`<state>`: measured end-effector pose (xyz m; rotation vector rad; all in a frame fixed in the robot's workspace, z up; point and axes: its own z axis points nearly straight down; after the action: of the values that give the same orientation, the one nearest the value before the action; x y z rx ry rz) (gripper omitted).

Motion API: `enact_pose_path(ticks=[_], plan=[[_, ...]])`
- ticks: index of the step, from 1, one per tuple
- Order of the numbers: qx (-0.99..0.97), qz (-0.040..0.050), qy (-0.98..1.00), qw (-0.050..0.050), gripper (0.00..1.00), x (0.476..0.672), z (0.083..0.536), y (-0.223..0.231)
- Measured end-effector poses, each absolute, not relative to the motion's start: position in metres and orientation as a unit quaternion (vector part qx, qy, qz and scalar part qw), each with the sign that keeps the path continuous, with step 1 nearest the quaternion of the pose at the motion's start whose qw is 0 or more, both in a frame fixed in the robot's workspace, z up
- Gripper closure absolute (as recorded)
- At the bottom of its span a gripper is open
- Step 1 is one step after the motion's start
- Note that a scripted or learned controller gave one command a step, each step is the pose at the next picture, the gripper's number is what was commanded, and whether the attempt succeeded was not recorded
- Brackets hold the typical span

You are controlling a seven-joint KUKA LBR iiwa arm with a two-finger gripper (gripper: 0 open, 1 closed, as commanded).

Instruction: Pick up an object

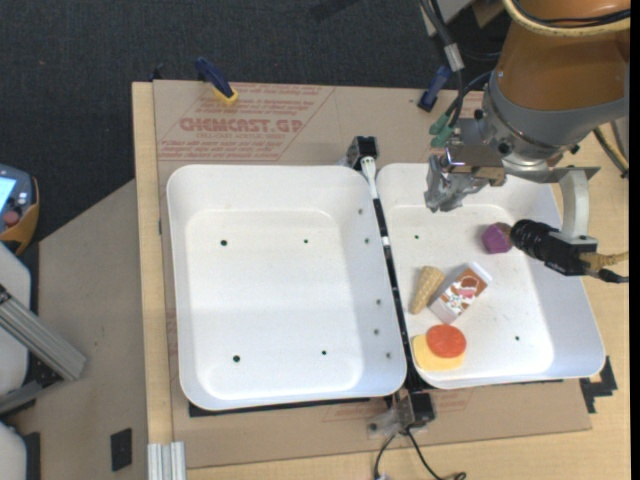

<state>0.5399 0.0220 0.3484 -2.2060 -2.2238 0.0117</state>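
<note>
Grey arm point(545, 118) (orange-banded), metal tool point(443, 196)

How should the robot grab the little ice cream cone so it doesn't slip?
Best guess: come straight down on the cone and pinch across its wider upper part. It lies flat in the right bin, narrow tip toward the bin's near edge, so its long sides are bare. The small box lies close on its right, so the gripper should keep clear of it.

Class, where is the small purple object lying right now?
The purple object lies in the right bin, toward its far right side, right of the hand and above the snack packet.
</note>
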Motion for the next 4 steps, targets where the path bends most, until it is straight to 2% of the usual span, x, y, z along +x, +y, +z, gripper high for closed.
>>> enact_pose_path(ticks=[1,2,3,4], plan=[[-0.705,-0.0074,-0.709,-0.006,1.0,0.574,0.481,0.068],[-0.705,0.0027,-0.709,0.003,1.0,0.554,0.423,0.115],[-0.704,-0.0078,-0.711,-0.002,1.0,0.477,0.543,0.159],[-0.706,0.006,-0.708,0.003,1.0,0.478,0.433,0.183]])
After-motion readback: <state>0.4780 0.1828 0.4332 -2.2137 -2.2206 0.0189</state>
